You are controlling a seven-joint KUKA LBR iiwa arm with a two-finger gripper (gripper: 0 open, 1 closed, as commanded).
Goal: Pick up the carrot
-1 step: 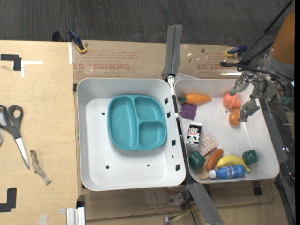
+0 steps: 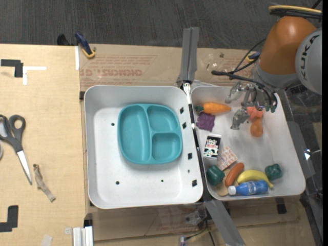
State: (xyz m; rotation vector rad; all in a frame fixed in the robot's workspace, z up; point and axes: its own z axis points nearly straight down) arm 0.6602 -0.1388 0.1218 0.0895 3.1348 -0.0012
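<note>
The carrot (image 2: 217, 107) is orange with a small green stub at its left end. It lies on its side near the back left of the right bin (image 2: 292, 137). My gripper (image 2: 245, 115) hangs low in the back of that bin, just right of the carrot's tip and apart from it. A salmon-pink object (image 2: 255, 111) and an orange round object (image 2: 256, 129) sit right against the gripper's right side.
A purple piece (image 2: 206, 121) lies just in front of the carrot, and a small printed card (image 2: 212, 146) is further forward. The bin's front holds a banana (image 2: 252, 176), a bottle (image 2: 249, 189), a red-orange sausage shape (image 2: 234, 173) and green items. The left bin (image 2: 102, 178) holds a teal divided plate (image 2: 150, 133).
</note>
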